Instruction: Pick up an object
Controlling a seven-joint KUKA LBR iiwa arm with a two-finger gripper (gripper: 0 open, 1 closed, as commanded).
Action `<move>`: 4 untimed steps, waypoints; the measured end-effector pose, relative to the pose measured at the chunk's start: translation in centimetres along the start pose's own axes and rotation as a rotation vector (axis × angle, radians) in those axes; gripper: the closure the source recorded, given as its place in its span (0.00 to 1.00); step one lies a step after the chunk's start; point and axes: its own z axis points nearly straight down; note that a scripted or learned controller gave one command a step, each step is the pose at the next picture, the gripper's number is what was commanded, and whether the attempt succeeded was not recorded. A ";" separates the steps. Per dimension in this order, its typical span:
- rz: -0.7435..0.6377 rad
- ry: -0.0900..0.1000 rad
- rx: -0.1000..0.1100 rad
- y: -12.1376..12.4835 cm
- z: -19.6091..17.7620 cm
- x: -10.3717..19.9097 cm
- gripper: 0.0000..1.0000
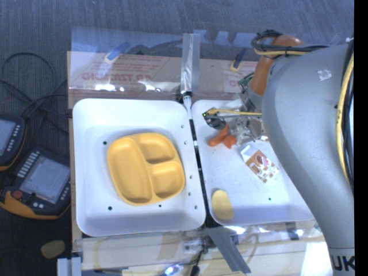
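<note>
In the right bin (247, 203) an orange carrot-shaped object (218, 138) lies near the back left. Beside its right end is a small orange piece (231, 141). A thin gold-coloured utensil with a green tip (230, 114) lies just behind them. A small printed packet (260, 164) rests near the bin's middle, and a yellow oval object (221, 203) sits at the front left. My gripper (246, 130) reaches down at the back of this bin, right next to the orange object and the utensil. The arm's grey body (310, 131) hides the bin's right side.
The left bin (92, 211) holds a yellow divided plate (145, 167). A raised rim (195, 154) separates the two bins. Cardboard and clear tape (132, 73) lie behind the bins. Handheld controllers and cables (34, 180) sit on the floor at the left.
</note>
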 end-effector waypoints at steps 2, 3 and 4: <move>0.036 -0.004 0.006 -6.1 -9.2 0.2 1.00; 0.034 -0.010 0.010 -6.1 -9.8 0.1 1.00; 0.032 -0.016 0.013 -6.1 -10.4 0.1 1.00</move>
